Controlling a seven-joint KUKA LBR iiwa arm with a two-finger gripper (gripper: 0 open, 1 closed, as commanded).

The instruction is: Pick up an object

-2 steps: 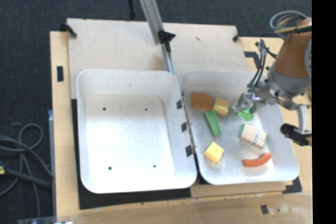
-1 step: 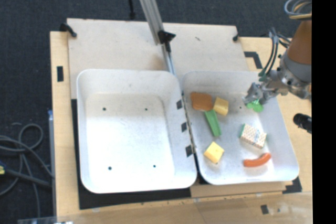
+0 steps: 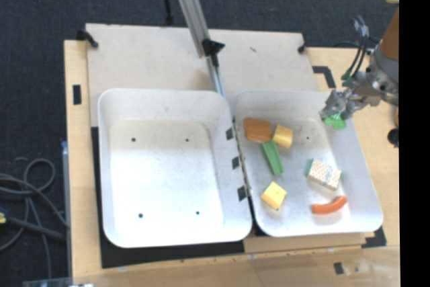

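My gripper [image 3: 334, 112] hangs over the right rim of the right bin [image 3: 356, 165], reaching in from the right. A small green object [image 3: 334, 121] sits between its fingertips, and the fingers are shut on it. In the right bin lie a brown rounded piece [image 3: 257, 130], a yellow cube [image 3: 283, 136] touching it, a green stick [image 3: 272, 158], a yellow block [image 3: 273, 195], a patterned white box [image 3: 324, 174] and an orange-red sausage shape [image 3: 329, 205].
The left bin [image 3: 114, 144] stands beside the right one, with a narrow gap between them. A slanted metal pole [image 3: 191, 3] rises from the back of the bench. Cables lie on the floor at the lower left.
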